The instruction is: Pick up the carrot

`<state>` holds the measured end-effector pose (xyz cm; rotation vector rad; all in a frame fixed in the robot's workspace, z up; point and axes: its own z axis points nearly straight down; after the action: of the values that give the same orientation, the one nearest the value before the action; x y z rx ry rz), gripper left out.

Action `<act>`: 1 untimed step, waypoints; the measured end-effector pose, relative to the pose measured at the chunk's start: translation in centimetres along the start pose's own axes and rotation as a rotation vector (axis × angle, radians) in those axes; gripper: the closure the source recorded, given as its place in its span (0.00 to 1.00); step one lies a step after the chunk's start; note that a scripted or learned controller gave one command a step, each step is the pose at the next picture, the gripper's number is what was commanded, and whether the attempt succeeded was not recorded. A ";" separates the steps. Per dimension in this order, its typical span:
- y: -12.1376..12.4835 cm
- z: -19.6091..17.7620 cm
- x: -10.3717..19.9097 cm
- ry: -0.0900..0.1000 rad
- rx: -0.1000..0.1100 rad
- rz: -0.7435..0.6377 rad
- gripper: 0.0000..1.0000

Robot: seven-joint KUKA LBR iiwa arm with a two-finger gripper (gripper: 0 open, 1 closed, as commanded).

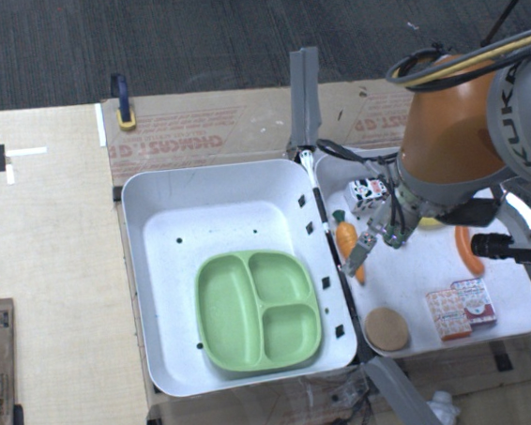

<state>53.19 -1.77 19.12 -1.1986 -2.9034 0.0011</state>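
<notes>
The gripper (370, 238) hangs low in the right bin (521, 314), just right of the carrot (347, 243); if it is apart or together, I cannot tell. The carrot lies by this bin's left wall, green top up. Near it are a brown disc (387, 328), a red box (461, 310) and an orange thing (467, 250). The left bin (152, 209) bears a green tray (257, 309).

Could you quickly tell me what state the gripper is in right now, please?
Gripper: in the right bin beside the carrot; open or closed cannot be told.
</notes>
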 end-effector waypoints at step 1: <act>-1.4 0.0 -3.8 -0.002 -0.002 -0.275 0.00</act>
<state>54.93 -5.47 19.16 -0.7893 -3.0427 -0.0004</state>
